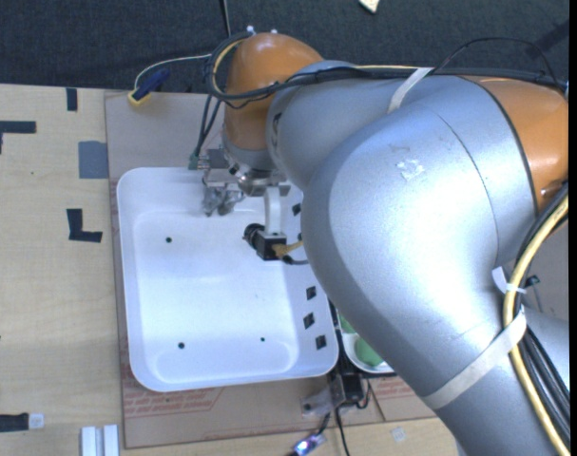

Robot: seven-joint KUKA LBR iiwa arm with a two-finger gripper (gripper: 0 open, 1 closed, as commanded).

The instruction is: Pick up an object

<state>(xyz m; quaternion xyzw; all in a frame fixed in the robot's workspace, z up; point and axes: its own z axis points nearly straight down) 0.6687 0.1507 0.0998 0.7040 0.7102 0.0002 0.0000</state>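
- Object to pick: green item [364, 351], far bin, mostly hidden by arm [431, 255].
- Hand [221, 193] over near white bin [136, 255]; finger state unclear.
- Nothing visibly held; pick not yet done.

Grey arm [431, 236] sweeping in from the right — orange-banded wrist bent down, hand [221, 196] pointing downward, low

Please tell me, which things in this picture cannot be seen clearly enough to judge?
- Right bin: mostly covered by the arm; a sliver with something green shows, and that thing cannot be identified.
- Hand: small and partly under the wrist, over the left bin at its far edge; its opening cannot be judged.
- Arm: cut off by the right and bottom edges.
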